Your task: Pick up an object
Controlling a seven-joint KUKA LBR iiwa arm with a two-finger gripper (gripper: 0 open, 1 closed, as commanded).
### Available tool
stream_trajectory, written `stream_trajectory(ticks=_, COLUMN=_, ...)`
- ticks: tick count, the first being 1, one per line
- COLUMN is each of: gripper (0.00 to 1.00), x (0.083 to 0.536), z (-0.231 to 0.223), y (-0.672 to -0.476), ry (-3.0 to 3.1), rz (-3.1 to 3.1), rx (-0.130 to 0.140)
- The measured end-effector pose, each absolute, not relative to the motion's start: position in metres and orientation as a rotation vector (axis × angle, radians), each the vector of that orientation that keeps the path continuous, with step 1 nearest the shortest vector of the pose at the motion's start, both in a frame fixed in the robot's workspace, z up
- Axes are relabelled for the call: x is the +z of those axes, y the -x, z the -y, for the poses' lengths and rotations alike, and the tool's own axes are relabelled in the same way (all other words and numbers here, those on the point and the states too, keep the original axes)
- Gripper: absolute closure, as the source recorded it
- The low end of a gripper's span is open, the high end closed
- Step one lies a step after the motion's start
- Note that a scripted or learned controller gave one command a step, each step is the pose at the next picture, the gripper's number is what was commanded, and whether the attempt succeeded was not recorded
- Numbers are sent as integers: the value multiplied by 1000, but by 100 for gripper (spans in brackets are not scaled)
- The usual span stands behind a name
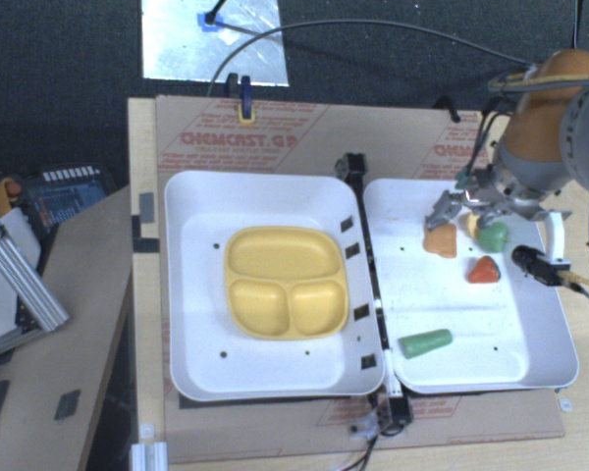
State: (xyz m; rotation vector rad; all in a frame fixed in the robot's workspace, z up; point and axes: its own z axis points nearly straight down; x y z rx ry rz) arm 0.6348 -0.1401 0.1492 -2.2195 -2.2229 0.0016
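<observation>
— Worktop [275, 130]: brown board, red "CHEMCAST GP" print, upside down?
— Yes. Yellow tray [283, 283] in left bin [191, 263].
— End effector [454, 204]?
— Over right bin [530, 356], grip unclear. Just above orange piece [440, 241]; green ball [492, 234], red piece [483, 271], green cylinder [425, 341] nearby.

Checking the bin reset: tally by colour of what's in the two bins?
Yellow: 1, divided tray, left bin
Orange: 1, piece, right bin
Red: 1, piece
Green: 2, long piece, round piece
Total: 5
</observation>
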Motion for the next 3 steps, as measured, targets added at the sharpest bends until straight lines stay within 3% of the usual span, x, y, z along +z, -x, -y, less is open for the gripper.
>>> stream_trajectory(ticks=2, gripper=0, x=84, z=142, y=-636, ry=2220, rz=2223, rx=0)
stream_trajectory(ticks=3, gripper=100, x=97, z=142, y=-638, ry=2223, rz=2227, rx=-6)
